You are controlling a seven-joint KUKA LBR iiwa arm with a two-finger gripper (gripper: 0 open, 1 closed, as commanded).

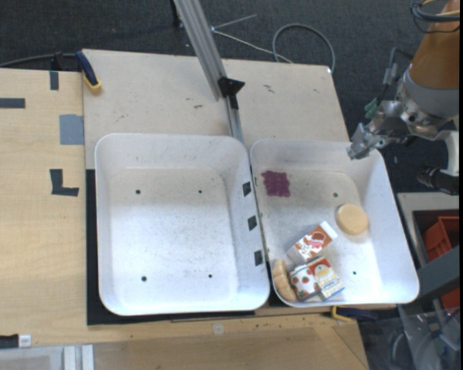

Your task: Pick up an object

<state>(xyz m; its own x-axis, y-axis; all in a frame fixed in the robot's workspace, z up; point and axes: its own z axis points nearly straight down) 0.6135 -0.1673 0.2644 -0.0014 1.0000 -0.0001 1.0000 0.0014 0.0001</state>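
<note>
The right bin [386, 199] holds a purple bunch of grapes [276, 183] near its back left, a round tan biscuit [353, 219] at mid right, and two red-and-white cartons [312, 243] [318, 278] toward the front. A brown bread-like piece [282, 279] lies at the front left corner beside the cartons. My gripper [360, 146] hangs over the bin's back right corner, above the rim and apart from every object. Nothing shows between its tips.
The left bin [108, 206] sits beside the right one, with black clips along the shared wall. A slanted metal bar [208, 45] crosses the back of the bench. A yellow-and-blue clamp [89, 72] lies at the back left.
</note>
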